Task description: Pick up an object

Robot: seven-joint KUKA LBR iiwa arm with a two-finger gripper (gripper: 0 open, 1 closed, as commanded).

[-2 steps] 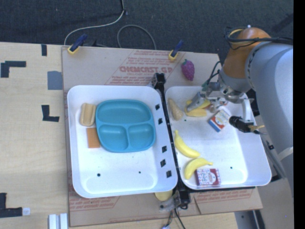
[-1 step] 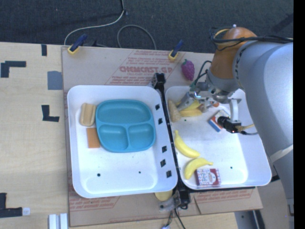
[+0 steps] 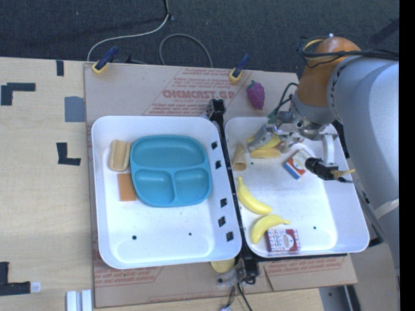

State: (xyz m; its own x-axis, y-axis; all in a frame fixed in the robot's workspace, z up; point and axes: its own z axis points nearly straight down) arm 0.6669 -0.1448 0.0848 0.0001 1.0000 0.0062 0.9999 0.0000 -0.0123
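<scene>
Camera view, from my remote seat, nearest edge first: a small red-and-white carton [image 3: 283, 240] lies at the near rim of the right bin [image 3: 324, 235], touching a yellow banana [image 3: 266, 225]. Just beyond it a second banana [image 3: 250, 199] curves along the divider between the bins. Below the near rims, a yellowish object [image 3: 222, 264] pokes out by a black clamp (I cannot tell what it is).

In the left bin [image 3: 155, 248] a blue compartment plate [image 3: 171, 171] sits in the far half, with an orange block [image 3: 126, 187] and a tan bread-like piece [image 3: 119, 155] touching its left side.

Farther back in the right bin, a tan wedge [image 3: 239, 157] rests against the divider, and a white box with red and blue markings [image 3: 296, 164] lies near the right side. A third yellow piece [image 3: 265, 151] lies between them, directly under the tool.

I see the grey arm [image 3: 369, 109] reaching in from the right, its orange band [image 3: 322, 70] above the wrist, bent down over the bin's far part. The gripper [image 3: 272, 138] is low over that yellow piece; whether its fingers are spread or closed I cannot tell, nor whether they touch it.

Beyond the bins a purple grape bunch [image 3: 256, 94] sits on the cardboard sheet [image 3: 181, 92].
</scene>
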